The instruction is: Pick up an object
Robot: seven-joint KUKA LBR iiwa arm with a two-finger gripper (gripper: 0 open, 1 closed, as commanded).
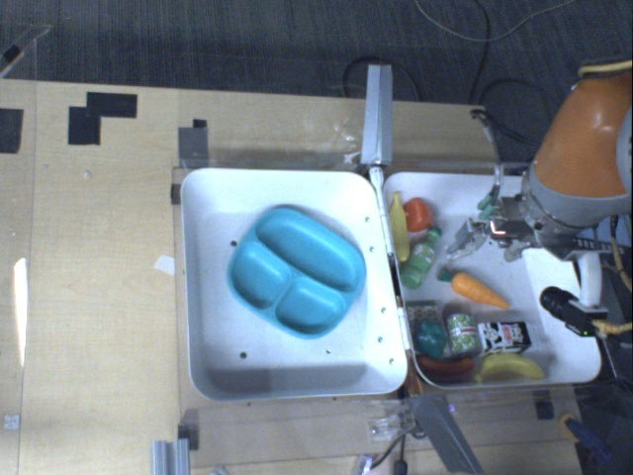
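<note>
The tool (473, 237) is seen hanging over the right bin (564, 369), fingers spread and nothing gripped, likely poised for a descent. The carrot (479, 289) lies just near of it; a green bottle (419, 258) sits to its left. A blue divided plate (297, 269) is kept in the left bin (208, 364).
</note>
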